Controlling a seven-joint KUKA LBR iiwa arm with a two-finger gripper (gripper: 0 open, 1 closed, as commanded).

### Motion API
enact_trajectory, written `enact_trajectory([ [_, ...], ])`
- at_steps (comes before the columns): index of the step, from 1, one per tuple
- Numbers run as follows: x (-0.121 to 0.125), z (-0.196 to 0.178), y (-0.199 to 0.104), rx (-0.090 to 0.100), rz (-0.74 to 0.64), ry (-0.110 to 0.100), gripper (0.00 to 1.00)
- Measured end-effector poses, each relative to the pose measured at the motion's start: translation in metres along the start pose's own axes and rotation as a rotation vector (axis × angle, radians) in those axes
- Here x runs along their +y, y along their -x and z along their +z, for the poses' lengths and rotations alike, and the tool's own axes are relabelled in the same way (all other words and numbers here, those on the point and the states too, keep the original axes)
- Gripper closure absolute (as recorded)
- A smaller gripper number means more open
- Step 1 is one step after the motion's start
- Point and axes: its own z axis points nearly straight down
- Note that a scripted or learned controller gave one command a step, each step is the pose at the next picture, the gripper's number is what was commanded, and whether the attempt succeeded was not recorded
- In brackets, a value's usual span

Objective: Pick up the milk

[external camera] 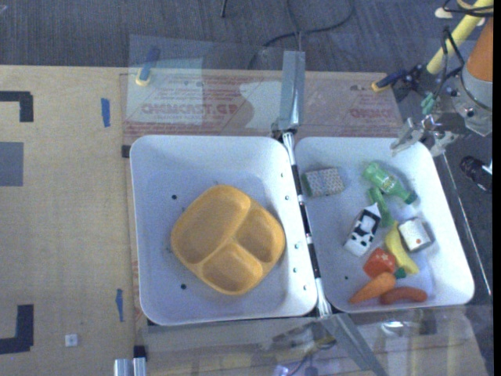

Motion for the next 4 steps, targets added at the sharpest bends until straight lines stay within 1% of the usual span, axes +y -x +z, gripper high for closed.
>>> enact_trajectory([
  [1,-0.052,0.086,-0.063,0.001,0.222,-0.003,0.0],
  [2,-0.016,0.14,-0.084,-0.001,0.536,0.014,0.0],
  [3,-0.006,0.078,-0.019,-0.001,0.546,-0.001,0.0],
  [4,-0.062,0.147,-0.08,0.001,0.685,0.005,0.0],
])
